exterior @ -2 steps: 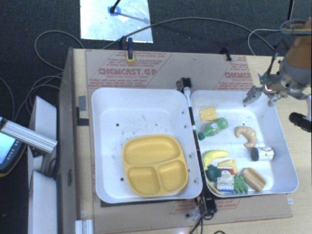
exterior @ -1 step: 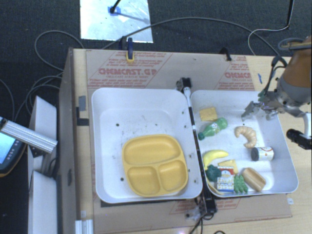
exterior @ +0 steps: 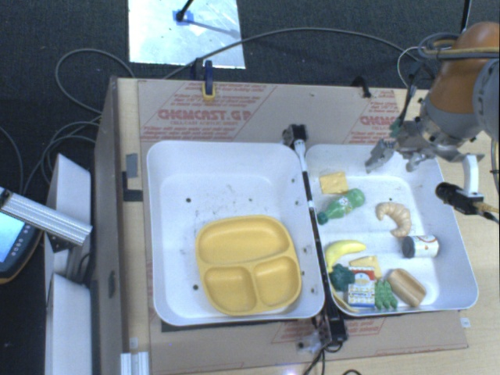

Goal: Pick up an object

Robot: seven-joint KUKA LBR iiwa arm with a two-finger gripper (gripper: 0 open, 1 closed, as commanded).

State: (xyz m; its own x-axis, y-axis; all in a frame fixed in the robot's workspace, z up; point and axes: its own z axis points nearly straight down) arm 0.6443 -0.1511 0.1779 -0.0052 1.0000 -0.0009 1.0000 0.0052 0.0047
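My gripper (exterior: 394,158) hangs over the far edge of the right bin (exterior: 462,281), its two fingers spread apart with nothing between them. Below it in that bin lie a yellow cheese wedge (exterior: 334,182), a green bottle (exterior: 341,205) and a croissant (exterior: 396,216). Closer to the front are a banana (exterior: 344,251), a white can with a dark end (exterior: 420,246), a broccoli floret (exterior: 341,276), a small printed box (exterior: 361,295) and a hot dog bun (exterior: 407,287). The cheese wedge is the item closest to the fingers, to their lower left.
The left bin (exterior: 160,209) holds a yellow divided tray (exterior: 248,274) at its front. A black divider (exterior: 307,186) runs between the bins. Cables cross the dark floor behind the bench, and a black part (exterior: 459,198) of the arm overhangs the right bin's right rim.
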